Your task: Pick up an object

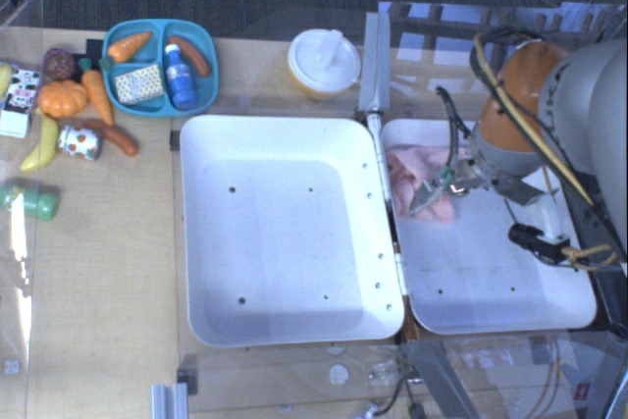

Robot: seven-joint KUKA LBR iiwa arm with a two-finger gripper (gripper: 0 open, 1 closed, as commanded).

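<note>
- Pink cloth (417,174): a crumpled soft item lying in the far-left corner of the right bin (510,294), close against the wall shared with the left bin (285,231). It is the one loose item seen in either bin, so judged to be the task's thing.
- Gripper (432,194): sits at the near-right edge of the cloth, tips pointing left and slightly near. The cloth lies just left and far of the tips, touching or nearly so.
- Gripper state: the two dark fingers appear drawn close together, but whether any fold of cloth lies between them cannot be told.
- Long axis: the cloth is bunched, running roughly far-left to near-right, towards the gripper.
- Arm (520,113): enters from the right, orange band above the wrist, wrist tilted down and leftward over the right bin.
- Worktop (98,289): toy foods and a blue tray (157,64) lie far left, well apart from the bins.
</note>
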